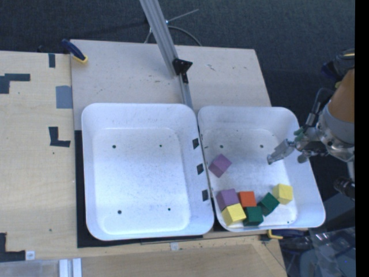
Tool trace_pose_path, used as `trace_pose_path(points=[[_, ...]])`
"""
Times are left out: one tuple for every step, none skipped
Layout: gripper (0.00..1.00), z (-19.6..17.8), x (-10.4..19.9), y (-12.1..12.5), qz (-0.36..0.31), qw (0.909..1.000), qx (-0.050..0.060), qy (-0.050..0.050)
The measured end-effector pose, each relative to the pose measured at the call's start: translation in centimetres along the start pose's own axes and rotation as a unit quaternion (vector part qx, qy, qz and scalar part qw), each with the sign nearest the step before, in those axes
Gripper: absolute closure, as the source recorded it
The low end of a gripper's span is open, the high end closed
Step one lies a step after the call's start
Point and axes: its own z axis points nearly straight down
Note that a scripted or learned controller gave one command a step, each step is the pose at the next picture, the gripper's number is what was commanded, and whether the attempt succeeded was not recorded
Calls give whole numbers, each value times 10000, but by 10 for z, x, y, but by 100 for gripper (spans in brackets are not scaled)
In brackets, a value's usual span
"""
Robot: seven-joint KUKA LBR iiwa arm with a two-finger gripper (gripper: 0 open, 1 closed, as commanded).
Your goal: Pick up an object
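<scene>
While nothing is lifted: progress: none visible.
Gripper: two-finger gripper (pixel 281 153), aperture unclear, holds nothing visible.
Left: small coloured foam blocks, e.g. purple block (pixel 219 165) at nine o'clock.

A pale wooden bench (pixel 144 74) stands on a dark carpeted floor (pixel 259 16). Pieces of dark and grey tape (pixel 63 96) are stuck on its left part, and a grey metal pole (pixel 161 30) crosses the top at a slant. The light is even and soft.
</scene>
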Motion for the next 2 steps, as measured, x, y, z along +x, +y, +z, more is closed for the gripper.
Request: trace_pose_path(points=[[0, 11, -29, 40, -8, 10000, -6, -4], [0, 112, -28, 27, 4, 10000, 42, 11]])
